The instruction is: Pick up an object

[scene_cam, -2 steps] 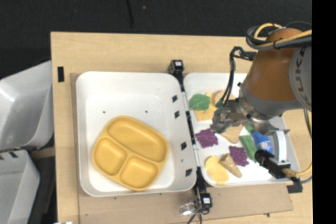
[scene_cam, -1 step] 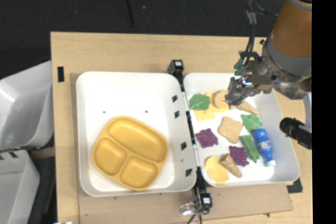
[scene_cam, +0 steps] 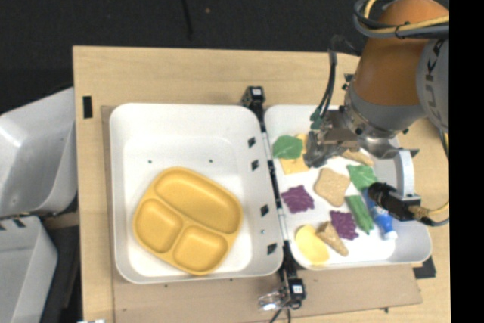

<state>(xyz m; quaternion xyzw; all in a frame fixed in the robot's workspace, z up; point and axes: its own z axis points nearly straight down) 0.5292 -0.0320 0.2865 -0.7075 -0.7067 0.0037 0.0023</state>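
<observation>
Wooden desk (scene_cam: 91, 185) carries two shallow white bins side by side. Left bin (scene_cam: 125, 140) holds a yellow sectioned tray (scene_cam: 187, 219), three compartments, nothing in them. Right bin (scene_cam: 412, 246) holds the loose pieces: green leaf-shaped piece (scene_cam: 287, 147) at its upper left, tan bread-like slice (scene_cam: 330, 185) mid-bin, purple cluster (scene_cam: 298, 199) just left of the slice, second purple cluster (scene_cam: 343, 224) lower down, pale yellow round piece (scene_cam: 311, 244) at the bottom edge with a tan wedge (scene_cam: 333, 240) touching it, long green piece (scene_cam: 358, 212) to the right, blue item (scene_cam: 381, 222) beside that. Arm reaches in from the right; gripper (scene_cam: 321, 151) sits low over the upper part of the right bin, just beside the green leaf-shaped piece and above the bread-like slice. Wrist body hides the jaws from this angle; cannot tell whether they are wide, narrow or closed on anything. Nothing visibly lifted. Judgement: task at the reach or descent stage, pick not yet confirmed; grasp, closure and lift all appear left to do. Likely target is one of the pieces near the bin's upper left, but which one is uncertain.
</observation>
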